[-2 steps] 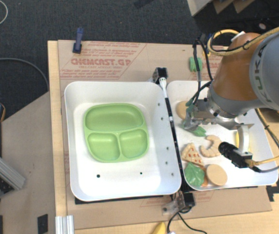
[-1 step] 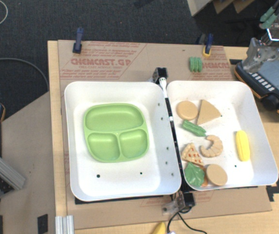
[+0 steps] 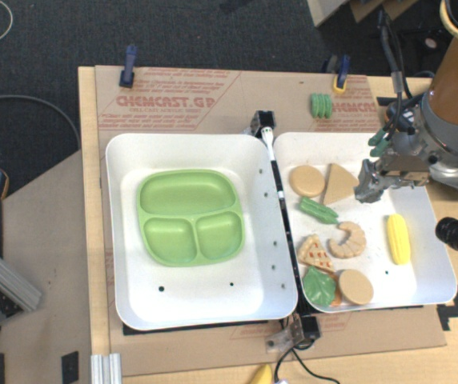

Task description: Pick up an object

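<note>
The arm reaches in from the right, its gripper low over the right bin beside the cheese wedge; finger spacing cannot be told.

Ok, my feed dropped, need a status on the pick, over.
Gripper low over right bin, beside tan wedge. Nothing seen in it. Yellow corn and other toy food lying loose. Green tray in left bin.
</note>
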Robot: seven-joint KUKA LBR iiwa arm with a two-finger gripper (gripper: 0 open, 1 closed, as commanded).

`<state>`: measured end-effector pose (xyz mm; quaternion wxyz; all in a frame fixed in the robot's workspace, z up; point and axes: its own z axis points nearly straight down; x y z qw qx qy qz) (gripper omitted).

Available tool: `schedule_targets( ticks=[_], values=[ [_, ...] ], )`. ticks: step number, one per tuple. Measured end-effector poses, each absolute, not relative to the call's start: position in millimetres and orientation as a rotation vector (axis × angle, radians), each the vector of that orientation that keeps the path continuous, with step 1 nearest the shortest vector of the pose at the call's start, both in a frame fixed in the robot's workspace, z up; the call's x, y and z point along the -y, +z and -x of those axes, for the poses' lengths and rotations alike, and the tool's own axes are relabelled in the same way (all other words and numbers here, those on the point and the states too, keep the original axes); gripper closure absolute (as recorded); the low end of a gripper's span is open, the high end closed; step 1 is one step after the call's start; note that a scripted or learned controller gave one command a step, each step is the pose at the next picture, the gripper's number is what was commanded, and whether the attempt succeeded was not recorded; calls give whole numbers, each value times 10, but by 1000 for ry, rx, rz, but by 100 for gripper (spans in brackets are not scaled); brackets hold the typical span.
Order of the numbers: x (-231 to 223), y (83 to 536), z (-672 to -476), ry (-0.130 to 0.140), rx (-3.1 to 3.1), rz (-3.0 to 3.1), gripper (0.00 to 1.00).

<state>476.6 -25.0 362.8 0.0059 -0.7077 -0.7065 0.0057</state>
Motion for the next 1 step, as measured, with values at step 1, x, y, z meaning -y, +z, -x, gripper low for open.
schedule_targets(
  ticks=[1],
  values=[
    [-633, 2458, -4766, 13, 2222, 2206, 100]
  ],
)
